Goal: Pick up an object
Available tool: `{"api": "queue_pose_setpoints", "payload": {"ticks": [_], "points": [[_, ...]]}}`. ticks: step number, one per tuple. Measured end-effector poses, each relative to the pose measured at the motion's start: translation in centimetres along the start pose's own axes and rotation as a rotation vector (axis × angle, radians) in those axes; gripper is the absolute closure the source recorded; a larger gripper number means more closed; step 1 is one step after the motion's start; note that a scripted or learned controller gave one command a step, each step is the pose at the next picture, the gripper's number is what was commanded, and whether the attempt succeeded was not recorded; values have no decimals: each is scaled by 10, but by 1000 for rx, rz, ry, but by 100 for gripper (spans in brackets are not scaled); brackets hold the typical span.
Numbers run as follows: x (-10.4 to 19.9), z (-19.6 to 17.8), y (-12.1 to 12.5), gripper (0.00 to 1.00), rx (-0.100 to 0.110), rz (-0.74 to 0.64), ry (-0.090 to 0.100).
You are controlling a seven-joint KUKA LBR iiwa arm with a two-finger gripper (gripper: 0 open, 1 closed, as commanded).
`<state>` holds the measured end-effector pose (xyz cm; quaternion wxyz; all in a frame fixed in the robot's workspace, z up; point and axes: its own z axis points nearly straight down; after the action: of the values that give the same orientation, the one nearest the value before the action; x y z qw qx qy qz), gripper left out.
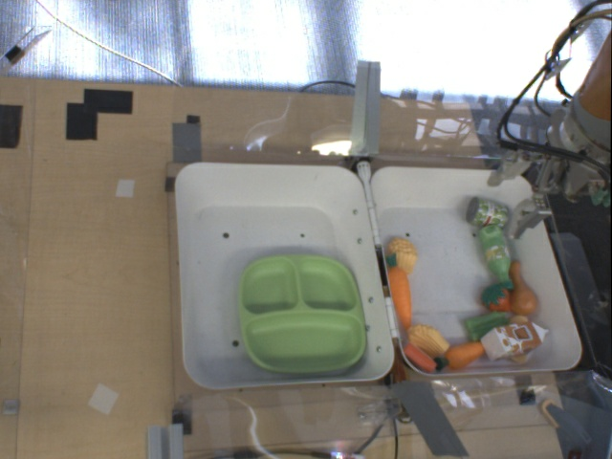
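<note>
My gripper [517, 197] hangs over the far right corner of the right bin [435, 208], open, with nothing between its fingers. Just left of and below it lies a green can [488, 213], with a green bottle [496, 252] stretching toward the front. Toy food is strewn along the bin's left and front sides: a corn cob [403, 253], a long carrot [400, 296], a second corn cob [427, 338], an orange carrot [465, 355] and a small carton [517, 338]. A red tomato-like piece [495, 296] and an orange piece [522, 300] lie beside the bottle's near end.
The left bin [220, 208] holds a green divided plate [301, 312] at its front. A grey post [365, 103] stands at the back between the bins. Cables [535, 94] loop by the arm at the upper right.
</note>
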<state>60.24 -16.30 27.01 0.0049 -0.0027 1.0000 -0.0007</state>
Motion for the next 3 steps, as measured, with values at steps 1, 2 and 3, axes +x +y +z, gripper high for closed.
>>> {"api": "queue_pose_setpoints", "payload": {"ticks": [1,2,3], "points": [[4,177,4,0,1,54,-5],[24,180,19,0,1,193,-5],[47,179,82,0,-2,252,-7]]}}
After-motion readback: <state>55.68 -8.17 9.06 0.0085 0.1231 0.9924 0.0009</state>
